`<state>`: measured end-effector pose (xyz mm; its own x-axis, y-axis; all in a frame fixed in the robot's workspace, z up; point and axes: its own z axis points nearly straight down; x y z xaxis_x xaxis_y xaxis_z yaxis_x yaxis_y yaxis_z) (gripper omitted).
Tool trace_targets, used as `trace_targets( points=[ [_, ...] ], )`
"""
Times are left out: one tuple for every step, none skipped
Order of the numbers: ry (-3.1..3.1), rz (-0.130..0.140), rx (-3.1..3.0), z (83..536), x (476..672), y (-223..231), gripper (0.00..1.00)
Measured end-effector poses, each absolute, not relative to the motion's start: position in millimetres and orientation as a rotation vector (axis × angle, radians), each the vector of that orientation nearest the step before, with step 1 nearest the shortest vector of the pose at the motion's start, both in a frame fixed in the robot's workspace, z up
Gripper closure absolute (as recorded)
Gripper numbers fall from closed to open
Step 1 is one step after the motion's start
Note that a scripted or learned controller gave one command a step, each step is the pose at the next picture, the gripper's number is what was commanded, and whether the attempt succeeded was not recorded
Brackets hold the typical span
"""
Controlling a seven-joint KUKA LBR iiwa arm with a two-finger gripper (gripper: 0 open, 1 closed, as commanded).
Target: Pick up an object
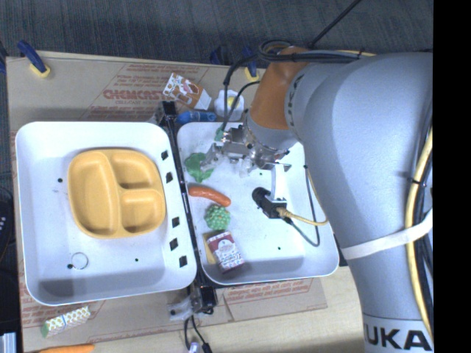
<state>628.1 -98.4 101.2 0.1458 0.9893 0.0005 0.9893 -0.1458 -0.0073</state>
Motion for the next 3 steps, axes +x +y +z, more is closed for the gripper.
trace_targets(
  points=[
    [-1.843, 0.007, -2.538, 91, 560.0, -108, 0.0],
    [-1.682, 0.007, -2.647, 91, 523.3, -94, 0.0],
    [-1.444, 0.007, -2.783, 93, 475.2, -91, 0.0]
  ],
)
